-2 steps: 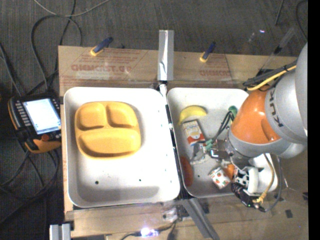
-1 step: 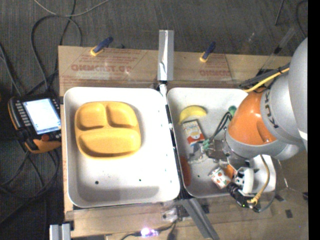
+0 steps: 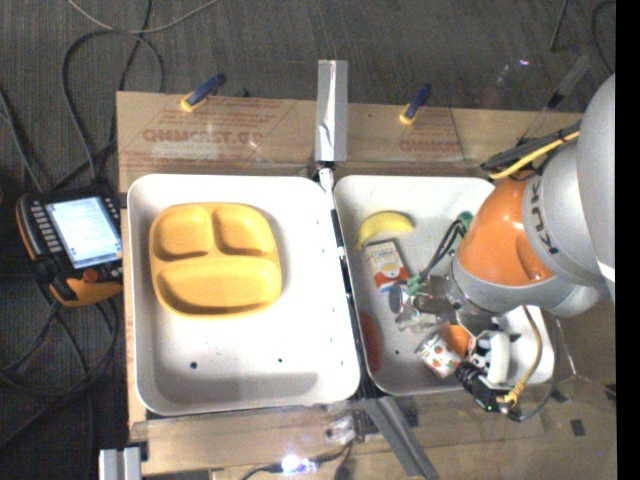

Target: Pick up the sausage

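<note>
We cannot tell how our hand (image 3: pixel 415 303) stands low in the right bin (image 3: pixel 352 230), and it risks seizing the carton (image 3: pixel 384 261) or banana (image 3: pixel 385 226) crowding the reddish sausage (image 3: pixel 371 339) at the bin's lower left.

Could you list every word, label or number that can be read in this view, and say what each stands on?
"KU", the letters partly cut off: on the grey arm above its orange band.
Red print on the cardboard sheets behind the bins: too blurred to read.
Small carton in the right bin: label too small to read.
Handheld screen at left: unreadable.
</note>
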You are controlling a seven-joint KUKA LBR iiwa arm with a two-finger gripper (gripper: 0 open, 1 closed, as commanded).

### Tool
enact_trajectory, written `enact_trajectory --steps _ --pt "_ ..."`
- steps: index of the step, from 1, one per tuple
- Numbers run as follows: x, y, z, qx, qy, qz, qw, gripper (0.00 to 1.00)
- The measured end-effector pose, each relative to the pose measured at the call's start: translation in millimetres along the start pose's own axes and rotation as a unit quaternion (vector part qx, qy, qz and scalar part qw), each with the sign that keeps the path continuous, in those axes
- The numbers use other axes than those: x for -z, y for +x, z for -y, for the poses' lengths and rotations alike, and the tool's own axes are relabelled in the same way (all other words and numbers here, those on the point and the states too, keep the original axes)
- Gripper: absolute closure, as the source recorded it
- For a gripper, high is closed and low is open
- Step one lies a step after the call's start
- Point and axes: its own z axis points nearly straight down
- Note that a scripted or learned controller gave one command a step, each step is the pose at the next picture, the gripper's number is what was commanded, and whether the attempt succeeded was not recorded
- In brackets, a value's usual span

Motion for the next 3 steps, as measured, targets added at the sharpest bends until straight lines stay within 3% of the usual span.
enact_trajectory --steps 1,2,3 --pt "-7.0 -2.7 -1.8 -0.198 0.0 -0.005 0.9802 1.0" --pt "84.2 60.1 11.6 -0.055 0.006 0.002 0.9985 1.0" --pt "83.9 143.9 10.2 -0.152 0.006 0.003 0.9884 1.0"
